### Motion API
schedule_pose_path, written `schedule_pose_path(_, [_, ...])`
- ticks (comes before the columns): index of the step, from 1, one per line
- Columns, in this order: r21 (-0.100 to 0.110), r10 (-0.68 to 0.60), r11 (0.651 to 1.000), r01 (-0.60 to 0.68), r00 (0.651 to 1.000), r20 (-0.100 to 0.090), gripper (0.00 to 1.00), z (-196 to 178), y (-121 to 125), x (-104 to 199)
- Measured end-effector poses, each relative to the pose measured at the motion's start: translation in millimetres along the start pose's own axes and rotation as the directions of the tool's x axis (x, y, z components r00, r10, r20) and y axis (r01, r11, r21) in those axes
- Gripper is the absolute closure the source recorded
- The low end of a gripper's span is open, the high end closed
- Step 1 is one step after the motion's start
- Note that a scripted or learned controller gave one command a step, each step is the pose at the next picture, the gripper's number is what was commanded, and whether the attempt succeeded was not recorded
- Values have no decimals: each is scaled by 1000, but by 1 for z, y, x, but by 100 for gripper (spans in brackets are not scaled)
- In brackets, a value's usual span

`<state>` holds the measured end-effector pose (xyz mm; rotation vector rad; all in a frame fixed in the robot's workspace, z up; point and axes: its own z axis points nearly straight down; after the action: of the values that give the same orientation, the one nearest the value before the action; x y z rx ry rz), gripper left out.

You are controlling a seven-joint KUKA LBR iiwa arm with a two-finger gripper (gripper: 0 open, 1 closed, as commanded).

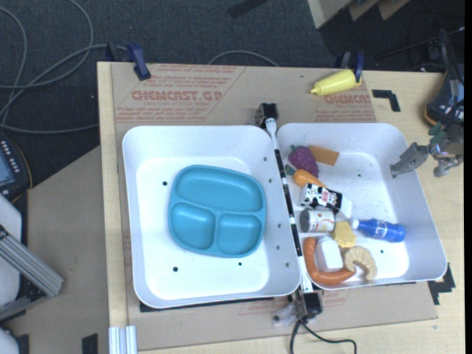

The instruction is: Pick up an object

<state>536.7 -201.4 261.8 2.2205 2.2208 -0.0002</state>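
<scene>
At the right edge of the bench [221,80] the arm [446,102] reaches in, and its gripper [424,158] hangs over the right rim of the right bin [413,198] with the fingers spread and nothing between them. To pick well, I judge it should move left and come down over a piece that lies free, such as the blue bottle [380,230] near the bin's middle, not into the crowded pile at the left wall. The left bin [147,198] holds a blue tray [216,210]. The right bin holds an orange sausage [324,271], a purple grape [302,157], a carrot [306,177] and a small cow-print carton [321,196].
</scene>
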Motion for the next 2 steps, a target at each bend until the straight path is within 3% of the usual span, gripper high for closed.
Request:
schedule_pose_path(1, [11, -10, 1000, 10, 1000, -8, 0, 100, -6, 107])
schedule_pose_path(2, [-20, 1, 1000, -1, 1000, 0, 0, 155, 33, 99])
